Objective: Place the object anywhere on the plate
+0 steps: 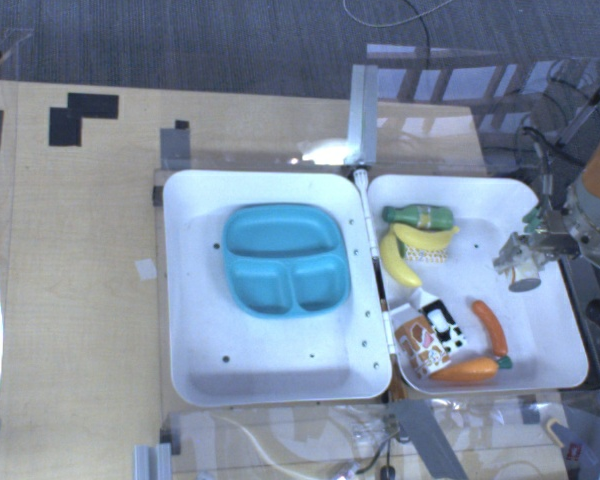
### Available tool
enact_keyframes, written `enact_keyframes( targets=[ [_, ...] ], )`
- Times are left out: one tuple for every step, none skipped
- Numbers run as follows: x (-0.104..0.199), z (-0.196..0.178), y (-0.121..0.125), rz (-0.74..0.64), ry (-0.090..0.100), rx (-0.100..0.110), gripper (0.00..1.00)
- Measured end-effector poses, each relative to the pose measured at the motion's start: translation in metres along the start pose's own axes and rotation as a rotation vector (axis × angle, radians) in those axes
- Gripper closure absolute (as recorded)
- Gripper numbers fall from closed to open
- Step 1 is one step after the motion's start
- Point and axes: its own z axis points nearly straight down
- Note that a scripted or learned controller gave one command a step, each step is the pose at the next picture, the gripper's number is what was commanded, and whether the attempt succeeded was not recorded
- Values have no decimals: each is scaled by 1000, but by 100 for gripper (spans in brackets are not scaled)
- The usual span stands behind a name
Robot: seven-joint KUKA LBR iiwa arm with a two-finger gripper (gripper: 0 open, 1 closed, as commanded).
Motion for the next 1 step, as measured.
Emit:
enact_keyframes(
  targets=[
    [78,-41,17,-50,2,-2,100]
  ],
)
